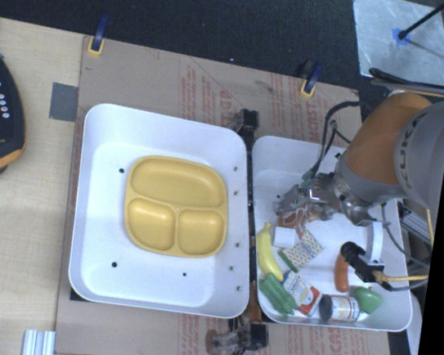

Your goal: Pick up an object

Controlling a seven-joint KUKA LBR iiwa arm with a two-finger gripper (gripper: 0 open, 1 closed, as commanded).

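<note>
Sitting in left bin (95, 195): yellow divided plate (176, 205). Lying in right bin (274, 160): yellow banana (269, 252), green pieces, small packets, orange carrot (342, 273). Hovering over brown packet (292, 219): gripper (308, 195), perhaps touching; finger state impossible to tell.

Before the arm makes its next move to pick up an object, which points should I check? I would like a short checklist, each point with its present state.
1. Gripper is over the right bin, where the objects lie: ok.
2. Objects to pick are in the right bin: banana, orange carrot, small bottle: ok.
3. An object is between the fingers: cannot tell, the wrist hides them.
4. Fingers open or shut: cannot tell.
5. Left bin holds the yellow divided plate, apart from the arm: ok.
6. Cables beside the wrist hang over the right bin near the carrot: not ok, they may snag.
</note>
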